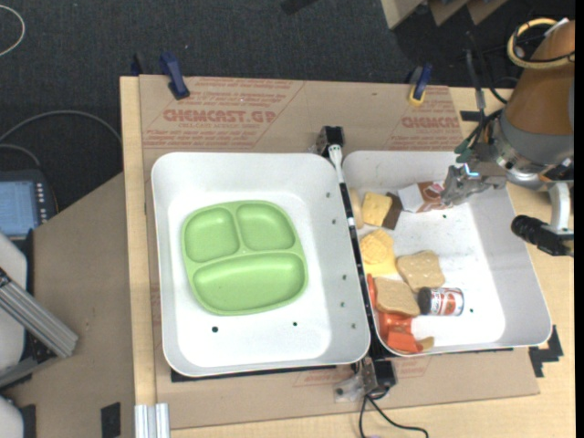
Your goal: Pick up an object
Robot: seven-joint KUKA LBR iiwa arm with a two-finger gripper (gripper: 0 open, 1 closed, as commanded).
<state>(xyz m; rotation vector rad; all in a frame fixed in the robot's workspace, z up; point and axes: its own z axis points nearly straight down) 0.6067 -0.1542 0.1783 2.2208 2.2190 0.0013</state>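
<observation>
Cardboard (274,117) covers the bench under both bins, and at its nearest edge a black cable (365,413) trails away from the near left corner of the right bin (493,245). Inside that bin the toys crowd the left wall. An orange piece (401,333) lies in the near left corner. Just beyond it a small can (442,301) with a red and white label lies on its side, next to a tan bread slice (392,293). A second bread slice (421,267) rests just past those two, touching a yellow cheese-like piece (377,250) that lies against the bin's left wall. Farther along that wall sits a pale yellow biscuit (375,210) with a dark brown piece (393,210) at its right side. A small red and white packet (428,194) lies toward the bin's far end, about midway across. The gripper (453,184) is low over the far part of the bin, just right of that packet; whether it is open or closed cannot be told, and nothing can be made out in its grasp. The arm (538,108) rises beyond the bin's far right corner. Left of the right bin, touching it along the shared edge, the left bin (166,199) holds a green divided plate (245,255). A black clamp (330,140) sits at the right bin's far left corner, and two blue clamps (173,76) grip the cardboard's far edge.
</observation>
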